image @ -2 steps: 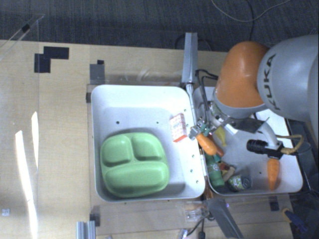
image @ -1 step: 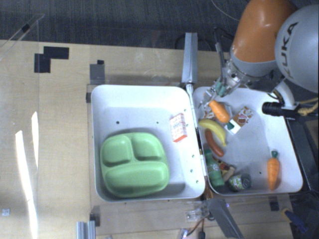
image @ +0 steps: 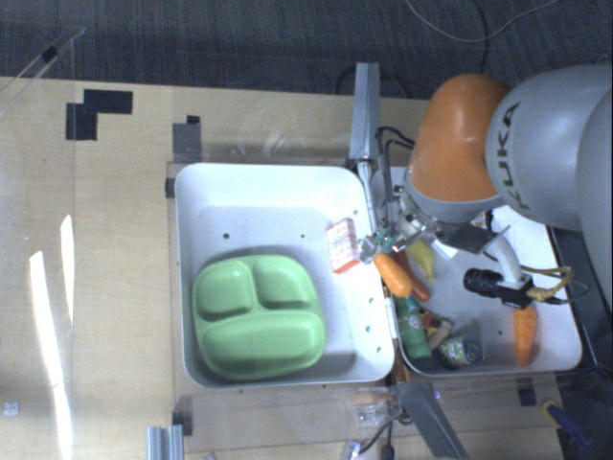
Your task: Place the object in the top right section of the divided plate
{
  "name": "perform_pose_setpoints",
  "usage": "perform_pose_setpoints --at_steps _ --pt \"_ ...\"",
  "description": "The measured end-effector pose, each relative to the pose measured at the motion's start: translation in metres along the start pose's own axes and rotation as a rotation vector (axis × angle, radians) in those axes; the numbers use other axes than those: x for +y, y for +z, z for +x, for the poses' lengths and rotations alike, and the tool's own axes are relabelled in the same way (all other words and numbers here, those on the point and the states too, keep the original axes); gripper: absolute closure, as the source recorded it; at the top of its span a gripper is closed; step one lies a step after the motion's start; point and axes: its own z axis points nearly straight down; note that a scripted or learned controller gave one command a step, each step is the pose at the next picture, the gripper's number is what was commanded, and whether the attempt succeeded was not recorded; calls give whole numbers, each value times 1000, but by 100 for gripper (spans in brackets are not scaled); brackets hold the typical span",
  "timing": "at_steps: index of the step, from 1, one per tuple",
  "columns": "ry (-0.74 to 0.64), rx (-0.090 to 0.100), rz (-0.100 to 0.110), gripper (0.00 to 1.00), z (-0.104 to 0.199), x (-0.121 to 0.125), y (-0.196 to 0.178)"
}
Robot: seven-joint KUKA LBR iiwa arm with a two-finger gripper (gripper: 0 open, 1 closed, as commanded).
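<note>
Step in hand, as I judge it: transfer, with placing not yet done; my arm (image: 536, 151) lies to the right of the divided plate (image: 259, 343) and above it in the view, crossing the right bin (image: 551, 247), its orange band over that bin's far half and the wrist pitched down and leftward toward the wall shared with the left bin (image: 239, 199); the divided plate lies in the near half of the left bin, and all three of its sections are bare; the top right section (image: 287, 281) is the target, being the plate section nearest to my wrist; my gripper (image: 376, 245) is right of the plate and slightly beyond its far edge, at the shared wall; I cannot tell how far it is open, nor whether it has hold of anything; the object I take to be the small white and red packet (image: 341, 245), which is between the plate and my gripper, just beside the gripper and against the left bin's right wall, apart from the plate; an orange carrot-shaped piece (image: 394, 274) lies right of the plate, just below the gripper, and could equally be the object; next move calls for confirmation of a grasp, then travel leftward and nearer in the view to bring the object over the top right section, then lowering and release there, clear of the plate's ridges.
</note>
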Motion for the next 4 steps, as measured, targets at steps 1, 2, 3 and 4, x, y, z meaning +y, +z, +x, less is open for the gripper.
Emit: perform_pose_setpoints --at_steps 1,2,3,4 --pt "-54 -2 -5 100 32 105 -85" --pt "207 1 0 100 50 31 -11" --pt "-27 -2 -4 100 28 163 -31" --pt "182 -1 -1 100 -12 56 -1"
